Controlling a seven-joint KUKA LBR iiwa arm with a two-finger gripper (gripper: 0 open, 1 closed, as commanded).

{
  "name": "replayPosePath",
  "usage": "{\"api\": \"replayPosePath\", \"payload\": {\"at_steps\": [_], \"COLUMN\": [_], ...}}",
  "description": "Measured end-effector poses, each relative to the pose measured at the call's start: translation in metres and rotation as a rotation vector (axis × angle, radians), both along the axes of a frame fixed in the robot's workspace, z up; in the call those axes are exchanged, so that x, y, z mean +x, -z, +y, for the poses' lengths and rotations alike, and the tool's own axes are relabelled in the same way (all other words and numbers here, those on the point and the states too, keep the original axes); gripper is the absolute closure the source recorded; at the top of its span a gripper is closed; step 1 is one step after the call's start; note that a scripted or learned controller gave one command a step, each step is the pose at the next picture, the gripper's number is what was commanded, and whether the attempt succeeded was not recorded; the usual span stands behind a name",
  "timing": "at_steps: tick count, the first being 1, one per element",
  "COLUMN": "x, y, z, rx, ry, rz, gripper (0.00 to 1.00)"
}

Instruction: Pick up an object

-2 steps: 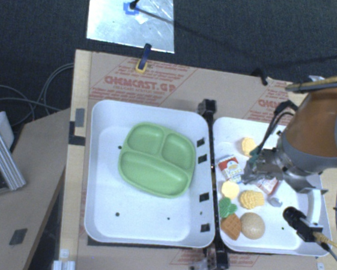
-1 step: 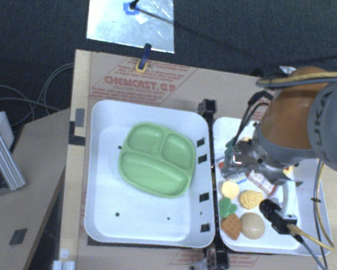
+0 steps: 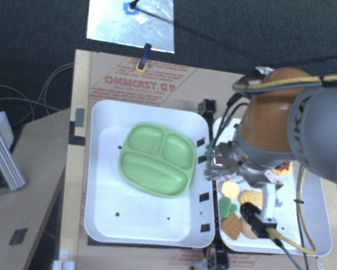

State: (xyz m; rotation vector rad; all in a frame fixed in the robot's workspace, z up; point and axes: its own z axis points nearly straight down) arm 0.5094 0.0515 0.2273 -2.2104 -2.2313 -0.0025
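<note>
Nearest to us in the right bin (image 3: 325, 239) lies a cluster of small toy foods: an orange-brown piece (image 3: 230, 228) by the near rim, a green leafy piece (image 3: 227, 206) touching it just behind, then a pale yellow round piece (image 3: 230, 189) and a yellow ridged piece (image 3: 250, 199). These are our candidates, and they sit crowded together against the bin's left wall.

The hand (image 3: 223, 160) hangs above the far end of this cluster, under the bulky wrist, and we cannot tell whether it is apart or together. We judge the pale yellow round piece the likeliest target. We should come straight down, centred on one piece, so that we do not nudge its neighbours or catch the wall.

Further back, a red-and-white piece (image 3: 282, 169) peeks out past the wrist. The left bin (image 3: 92, 171) holds a green divided plate (image 3: 156, 159), too broad to suit us.
</note>
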Motion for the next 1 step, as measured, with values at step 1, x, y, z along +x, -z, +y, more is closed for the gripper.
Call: {"api": "replayPosePath", "payload": {"at_steps": [1], "x": [-0.0013], "y": [-0.0069], "z": [0.0528], "rx": [0.0], "ry": [0.0], "rz": [-0.001], "gripper": [1.0]}}
